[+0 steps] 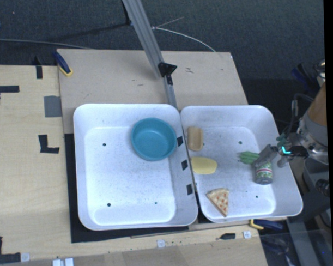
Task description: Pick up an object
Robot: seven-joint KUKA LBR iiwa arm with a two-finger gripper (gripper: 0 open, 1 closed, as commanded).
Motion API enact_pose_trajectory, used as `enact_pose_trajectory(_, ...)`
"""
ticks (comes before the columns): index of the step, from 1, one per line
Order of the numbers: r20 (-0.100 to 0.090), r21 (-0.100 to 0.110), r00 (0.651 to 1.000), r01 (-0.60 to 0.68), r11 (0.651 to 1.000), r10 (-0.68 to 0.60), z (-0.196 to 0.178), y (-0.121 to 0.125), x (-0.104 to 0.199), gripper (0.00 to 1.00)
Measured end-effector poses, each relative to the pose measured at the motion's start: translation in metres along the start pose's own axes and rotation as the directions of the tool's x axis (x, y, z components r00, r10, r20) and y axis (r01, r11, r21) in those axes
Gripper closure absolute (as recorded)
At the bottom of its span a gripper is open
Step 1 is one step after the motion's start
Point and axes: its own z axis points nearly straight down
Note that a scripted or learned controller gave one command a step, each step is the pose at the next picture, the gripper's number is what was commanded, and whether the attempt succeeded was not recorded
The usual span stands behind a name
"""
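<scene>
1. The gripper (272, 155) sits low over the right side of the right bin (231, 112); its fingertips are too small and dark to read, so I cannot tell how the jaws stand
2. A small grey can (264, 171) lies right at the gripper's tip, seemingly touching it or just under it; whether it is gripped cannot be made out
3. A green toy (247, 157) lies just beside the can, on the side toward the bin's middle
4. Farther out in the same bin: a yellow lemon-like piece (203, 166) near the left wall, a tan bread-like piece (195, 138) above it, and a pizza slice (219, 200) near the front edge
5. The left bin (125, 207) bears a blue bowl (153, 138) at its upper right, well apart from the gripper
6. Judgement: the approach looks done, with the arm (316, 127) down at the can, the likely target; nothing appears lifted clear of the bin floor, so a sure grasp and the lift seem left to do
</scene>
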Motion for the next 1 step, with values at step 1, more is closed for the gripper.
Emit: enact_pose_trajectory(1, 0.000, -0.001, 1.000, 0.000, 1.000, 0.000, -0.0004, 0.0003, 0.0000, 0.00)
